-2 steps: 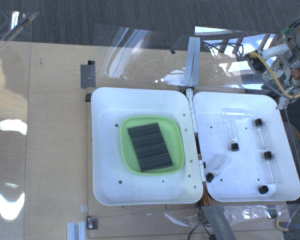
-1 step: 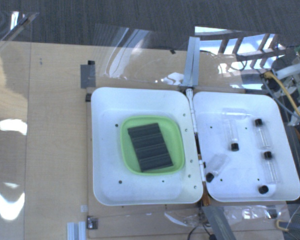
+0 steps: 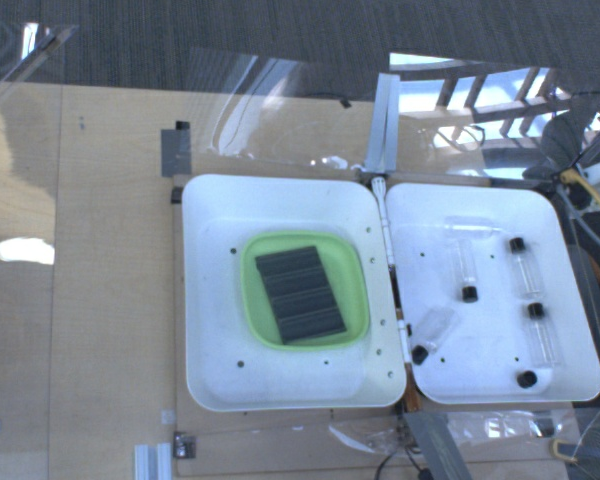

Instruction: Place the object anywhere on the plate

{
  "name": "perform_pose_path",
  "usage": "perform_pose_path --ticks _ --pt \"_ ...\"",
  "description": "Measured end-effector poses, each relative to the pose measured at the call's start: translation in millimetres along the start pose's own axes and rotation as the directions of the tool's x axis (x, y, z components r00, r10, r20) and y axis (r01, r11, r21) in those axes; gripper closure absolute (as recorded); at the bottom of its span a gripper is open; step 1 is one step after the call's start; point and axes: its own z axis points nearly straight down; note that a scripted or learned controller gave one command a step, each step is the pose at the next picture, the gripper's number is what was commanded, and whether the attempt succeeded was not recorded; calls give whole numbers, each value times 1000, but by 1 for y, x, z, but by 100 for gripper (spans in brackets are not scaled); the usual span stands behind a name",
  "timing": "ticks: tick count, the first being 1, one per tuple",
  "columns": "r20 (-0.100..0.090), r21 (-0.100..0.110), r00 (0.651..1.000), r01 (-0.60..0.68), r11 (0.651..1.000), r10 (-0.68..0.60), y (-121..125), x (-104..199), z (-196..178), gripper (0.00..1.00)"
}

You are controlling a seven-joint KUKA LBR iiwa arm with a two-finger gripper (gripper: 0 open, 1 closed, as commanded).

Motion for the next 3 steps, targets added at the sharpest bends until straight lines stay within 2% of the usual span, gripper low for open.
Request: perform_pose_path --ticks 1,2,3 --pt "1 -1 1000 -15 1000 15 0 46 7 0" --pt "-3 -3 1000 -12 1000 12 2 6 -40 0" --pt "2 1 1000 -14 1000 14 -1 75 10 0"
